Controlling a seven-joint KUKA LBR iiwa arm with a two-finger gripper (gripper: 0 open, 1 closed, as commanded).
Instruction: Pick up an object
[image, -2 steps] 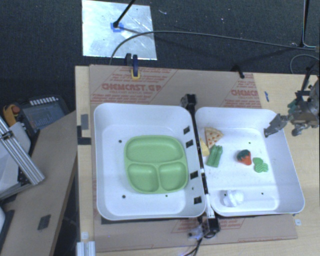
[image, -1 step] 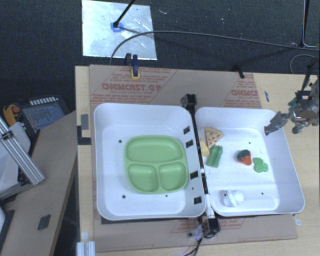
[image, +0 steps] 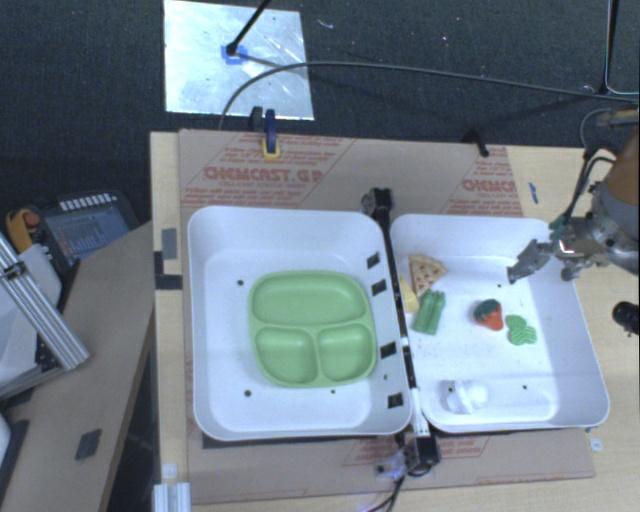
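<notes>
My claw (image: 530, 262) hangs over the upper right part of the right bin (image: 575, 345), and from this slanted view I cannot tell how it is set; nothing shows in its grip. The thing nearest to it, and the one I would go for, is the strawberry (image: 489, 314), lying on the bin floor a little below and to the left of the claw, apart from it. It looks like a small toy fruit, red with a green cap, so I judge it light, stiff and probably smooth plastic; its rounded body could squirt out of a pinch, so I would close across the widest part of the red, not on the cap. Just beside it to the right lies a green leafy piece (image: 520, 330), lumpy and close enough to get in the way of one side of the grasp. Further left, near the bin's left wall, a green stick (image: 429, 312) lies at a tilt, with a waffle wedge (image: 426, 271) above it; both are flat and would be harder to get under. A white item (image: 465, 397) sits near the front wall, hard to make out against the bin. The left bin (image: 215, 300) holds a green tray (image: 308, 328) with three compartments.
</notes>
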